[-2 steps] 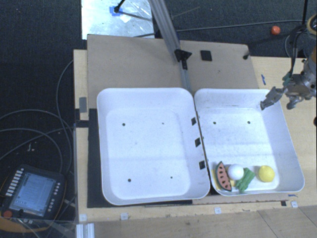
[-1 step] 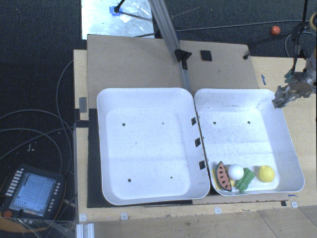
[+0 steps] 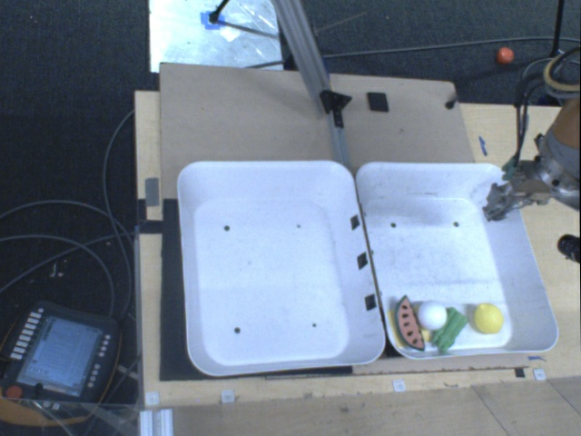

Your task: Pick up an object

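Two shallow white bins sit side by side on the bench (image 3: 408, 116), their inner rims touching along a seam marked by three small black clips (image 3: 362, 260). The left bin (image 3: 204, 189) shows a bare floor with a few small dark dots. The right bin (image 3: 522, 243) holds four small things, all crowded into its near edge: a watermelon slice (image 3: 408, 323) with a red face and green rind lies closest to the seam, a white ball (image 3: 432, 315) rests just beside it, a green piece (image 3: 450, 330) leans against the ball on its other side, and a yellow lemon (image 3: 488, 318) sits a little apart toward the bin's near right corner. The arm (image 3: 561, 153) comes in from the right, and its end effector (image 3: 497, 203) hangs over the right bin's far right rim, well apart from the cluster of things; it is small and dark here, and I cannot tell how its tips are set, though nothing is seen in its grasp. Between it and the things lies open white bin floor. A grey pole (image 3: 304, 39) slants down from the top to a black bracket (image 3: 334, 103) on the bench behind the bins. A handheld control pad (image 3: 59, 348) with a lit screen lies on the dark floor at lower left, with cables looping near it, and a small orange ball (image 3: 505, 55) lies on the floor at upper right.
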`<action>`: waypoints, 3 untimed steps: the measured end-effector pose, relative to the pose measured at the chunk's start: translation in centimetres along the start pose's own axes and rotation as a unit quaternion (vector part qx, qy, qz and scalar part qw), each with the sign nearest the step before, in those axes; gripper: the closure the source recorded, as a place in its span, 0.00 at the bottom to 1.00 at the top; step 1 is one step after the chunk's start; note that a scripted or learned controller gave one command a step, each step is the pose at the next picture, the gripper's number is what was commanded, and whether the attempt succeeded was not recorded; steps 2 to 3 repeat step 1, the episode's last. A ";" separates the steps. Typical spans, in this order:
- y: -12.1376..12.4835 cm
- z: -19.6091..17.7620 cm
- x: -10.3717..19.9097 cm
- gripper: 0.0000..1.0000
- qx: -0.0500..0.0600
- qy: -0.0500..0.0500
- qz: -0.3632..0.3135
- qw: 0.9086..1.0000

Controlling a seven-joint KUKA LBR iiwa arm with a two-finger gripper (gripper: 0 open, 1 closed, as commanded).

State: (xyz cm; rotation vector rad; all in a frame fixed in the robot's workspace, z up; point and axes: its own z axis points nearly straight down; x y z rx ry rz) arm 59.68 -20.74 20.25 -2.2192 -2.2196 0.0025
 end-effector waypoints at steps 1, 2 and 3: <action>-0.2 7.6 0.7 1.00 0.001 0.000 0.000 1.000; -0.2 7.6 0.7 1.00 0.001 0.000 0.000 1.000; -0.2 7.6 0.7 1.00 0.001 0.000 0.000 1.000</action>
